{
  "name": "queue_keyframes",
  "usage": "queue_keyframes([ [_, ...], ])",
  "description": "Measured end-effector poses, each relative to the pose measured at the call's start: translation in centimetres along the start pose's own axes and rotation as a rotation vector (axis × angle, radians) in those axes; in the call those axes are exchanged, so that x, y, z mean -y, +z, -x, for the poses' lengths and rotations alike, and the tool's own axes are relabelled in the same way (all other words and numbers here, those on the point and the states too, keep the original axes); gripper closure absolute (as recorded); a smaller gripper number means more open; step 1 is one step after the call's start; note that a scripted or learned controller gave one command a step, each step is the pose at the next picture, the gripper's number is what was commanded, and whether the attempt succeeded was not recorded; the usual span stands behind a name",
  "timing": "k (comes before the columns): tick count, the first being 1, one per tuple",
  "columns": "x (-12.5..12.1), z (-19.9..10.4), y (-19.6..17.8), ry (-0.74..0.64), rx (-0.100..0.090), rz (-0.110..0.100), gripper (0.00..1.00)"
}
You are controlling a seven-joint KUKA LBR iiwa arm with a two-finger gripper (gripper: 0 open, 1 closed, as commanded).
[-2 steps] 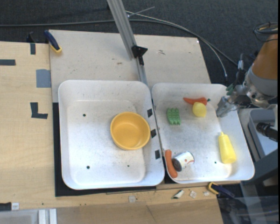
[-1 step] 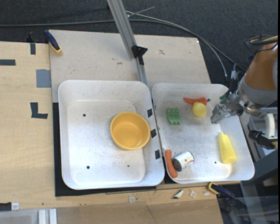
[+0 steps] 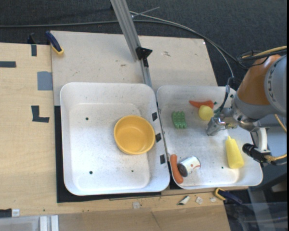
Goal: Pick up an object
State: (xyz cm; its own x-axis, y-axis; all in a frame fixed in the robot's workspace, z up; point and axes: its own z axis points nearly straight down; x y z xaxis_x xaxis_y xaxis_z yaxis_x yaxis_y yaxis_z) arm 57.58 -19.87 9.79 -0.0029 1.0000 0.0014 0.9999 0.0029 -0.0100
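Observation:
My gripper [image 3: 213, 127] is low inside the right bin [image 3: 208, 179], reaching in from the right. Just up and left of it lies a small yellow ball [image 3: 205, 112], close to it or touching it. An orange-red pepper-like piece [image 3: 201, 103] lies behind the ball. A green ridged block [image 3: 179, 120] sits to the left, well apart from the gripper. A long yellow object [image 3: 233, 152] lies below and right of the gripper. Near the front left corner are a white and red round item [image 3: 190, 165] and an orange stick [image 3: 176, 169]. Nothing visibly hangs from the gripper.
The left bin [image 3: 77, 129] holds a yellow bowl [image 3: 133, 134] near its right side. A grey metal pole [image 3: 130, 32] slants down to the rim between the bins. Cables run behind the right bin. A blue and yellow clamp [image 3: 54, 43] lies at the board's back left.

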Motion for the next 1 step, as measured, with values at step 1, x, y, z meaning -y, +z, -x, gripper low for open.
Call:
queue_keyframes([
  [1,-0.12,0.04,-1.53,0.002,0.001,0.005,1.00],
])
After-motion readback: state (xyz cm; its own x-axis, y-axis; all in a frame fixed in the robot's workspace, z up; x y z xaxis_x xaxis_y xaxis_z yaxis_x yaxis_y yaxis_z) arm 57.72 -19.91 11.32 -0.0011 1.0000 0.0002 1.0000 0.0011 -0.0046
